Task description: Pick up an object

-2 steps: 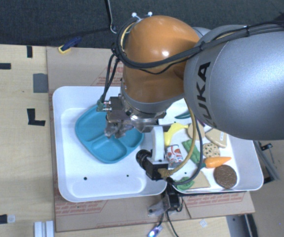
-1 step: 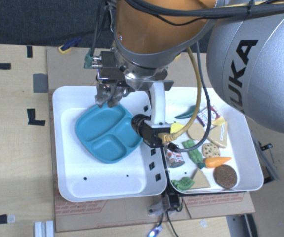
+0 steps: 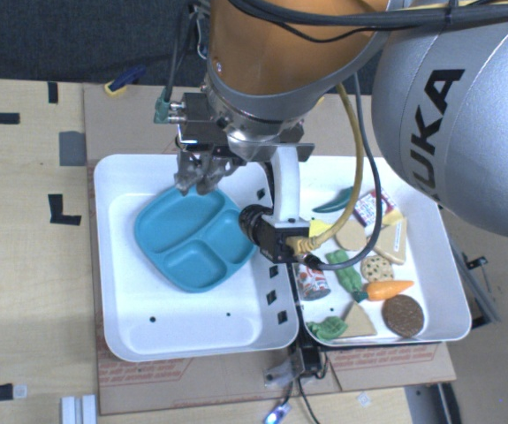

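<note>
The gripper (image 3: 199, 177) hangs at the far rim of the blue divided tray (image 3: 193, 239) in the left bin (image 3: 121, 325), its jaw state unreadable, so a shallow bite could slip off that thin edge.

Bright even overhead light; glare on orange band (image 3: 298, 25); near arm soft-focused.

Tray (image 3: 192, 247) lies in left bin (image 3: 121, 325); small items apparently fill right bin (image 3: 448, 316).
</note>
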Robot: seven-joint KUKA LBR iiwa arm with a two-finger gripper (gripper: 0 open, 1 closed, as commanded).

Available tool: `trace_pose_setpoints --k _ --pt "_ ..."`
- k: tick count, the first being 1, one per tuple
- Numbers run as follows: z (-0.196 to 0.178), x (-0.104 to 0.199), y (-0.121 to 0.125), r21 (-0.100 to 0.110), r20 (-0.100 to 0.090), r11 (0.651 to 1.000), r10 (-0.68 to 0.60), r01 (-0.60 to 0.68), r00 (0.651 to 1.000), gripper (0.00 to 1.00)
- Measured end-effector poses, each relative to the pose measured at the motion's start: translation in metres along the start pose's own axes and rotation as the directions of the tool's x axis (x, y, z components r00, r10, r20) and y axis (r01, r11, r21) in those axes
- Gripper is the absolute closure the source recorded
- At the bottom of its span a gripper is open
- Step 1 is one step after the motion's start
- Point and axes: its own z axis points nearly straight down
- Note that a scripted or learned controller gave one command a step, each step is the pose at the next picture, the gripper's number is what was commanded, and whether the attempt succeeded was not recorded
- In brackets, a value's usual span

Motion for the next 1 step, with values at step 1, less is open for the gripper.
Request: trace_pose_setpoints --k 1 --pt "-0.0095 0.0006 -0.0001 0.002 0.001 1.000 -0.002 0.002 1.000 1.00"
